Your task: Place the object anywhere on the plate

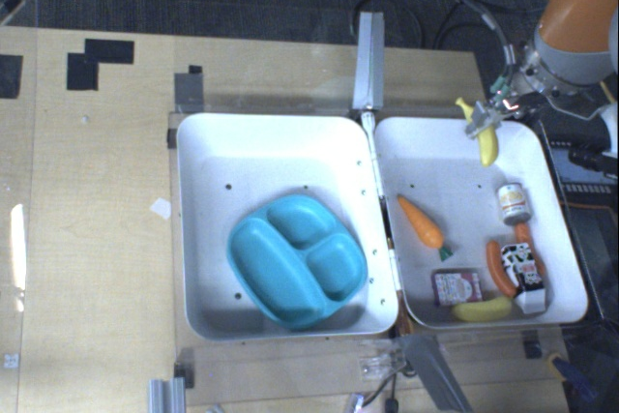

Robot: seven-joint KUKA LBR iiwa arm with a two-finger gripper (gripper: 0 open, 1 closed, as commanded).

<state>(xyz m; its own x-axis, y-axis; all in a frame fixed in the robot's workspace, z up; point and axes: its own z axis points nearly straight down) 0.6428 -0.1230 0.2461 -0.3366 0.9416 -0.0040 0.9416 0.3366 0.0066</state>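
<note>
My gripper (481, 118) hangs over the right bin's (551, 169) far edge, a banana (486, 146) between its fingers. The blue plate (297, 258) sits in the left bin (208, 208).

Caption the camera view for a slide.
Gripper holds a banana over the right bin; blue plate waits in the left bin.

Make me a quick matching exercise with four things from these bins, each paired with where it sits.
1. blue plate
2. carrot
3. can
4. milk carton

A. right bin, near the divider
B. left bin
C. right bin, front right corner
D. right bin, by the right wall, further back

Pairs: 1-B, 2-A, 3-D, 4-C
</note>
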